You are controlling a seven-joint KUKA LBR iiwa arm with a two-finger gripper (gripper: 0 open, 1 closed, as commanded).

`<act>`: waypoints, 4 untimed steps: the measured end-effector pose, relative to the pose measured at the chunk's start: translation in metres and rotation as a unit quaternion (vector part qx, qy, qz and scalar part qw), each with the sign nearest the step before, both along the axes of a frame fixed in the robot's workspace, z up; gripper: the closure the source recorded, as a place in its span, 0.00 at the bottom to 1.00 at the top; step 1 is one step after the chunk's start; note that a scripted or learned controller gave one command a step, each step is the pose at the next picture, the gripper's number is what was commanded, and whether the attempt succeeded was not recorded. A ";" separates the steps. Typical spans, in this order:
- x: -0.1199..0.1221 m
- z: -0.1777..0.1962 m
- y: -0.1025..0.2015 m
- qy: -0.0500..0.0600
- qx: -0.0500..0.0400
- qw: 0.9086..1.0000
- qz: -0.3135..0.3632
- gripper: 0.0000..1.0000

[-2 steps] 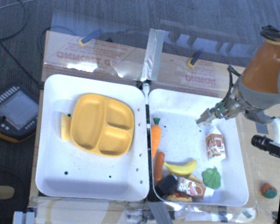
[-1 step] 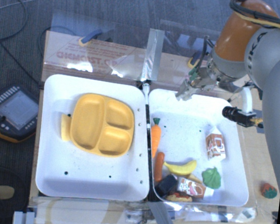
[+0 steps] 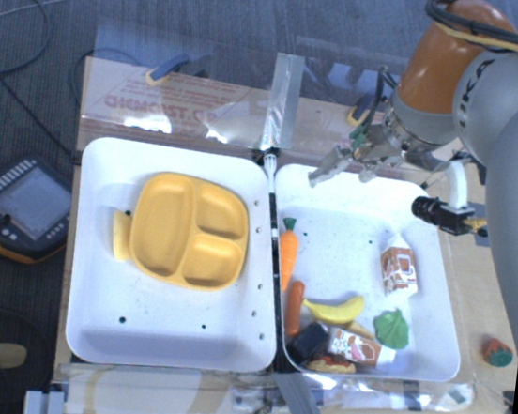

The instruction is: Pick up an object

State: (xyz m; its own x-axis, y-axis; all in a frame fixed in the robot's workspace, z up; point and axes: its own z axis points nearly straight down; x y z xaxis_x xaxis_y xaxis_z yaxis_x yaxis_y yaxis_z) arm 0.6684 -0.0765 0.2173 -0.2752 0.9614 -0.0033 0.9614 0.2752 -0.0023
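While my claw [image 3: 352, 162] hangs spread wide and empty over the right white bin's [image 3: 440, 272] far rim, I judge the light, smooth, stiff yellow plastic banana [image 3: 335, 308] near its front best pinched mid-curve.

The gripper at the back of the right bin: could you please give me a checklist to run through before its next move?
1. Gripper has nothing between its fingers: ok; they look spread and bare.
2. Gripper above a target: not ok; it hovers over the back rim of the right white bin, away from the items.
3. Targets present: ok; the yellow toy banana, orange carrot, green leafy toy and brown-and-white packet lie in that bin.
4. Isolated target: ok; the packet lies apart from the others.
5. Front-left cluster: not ok; the banana, a red-orange sausage-shaped toy and a black item crowd together.
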 end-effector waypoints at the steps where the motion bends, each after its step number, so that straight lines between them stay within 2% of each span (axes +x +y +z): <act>1: 0.000 -0.034 -0.089 0.000 0.000 0.999 0.046 0.00; 2: -0.039 -0.095 -0.145 0.001 0.002 1.000 -0.013 0.00; 3: -0.075 -0.125 -0.137 -0.009 0.004 1.000 -0.006 0.00; 4: -0.075 -0.117 -0.140 -0.009 0.003 1.000 -0.007 1.00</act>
State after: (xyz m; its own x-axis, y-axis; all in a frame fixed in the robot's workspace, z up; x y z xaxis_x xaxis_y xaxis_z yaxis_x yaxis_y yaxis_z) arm 0.5932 -0.2164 0.1004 -0.2609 0.9654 -0.0027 0.9652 0.2609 0.0173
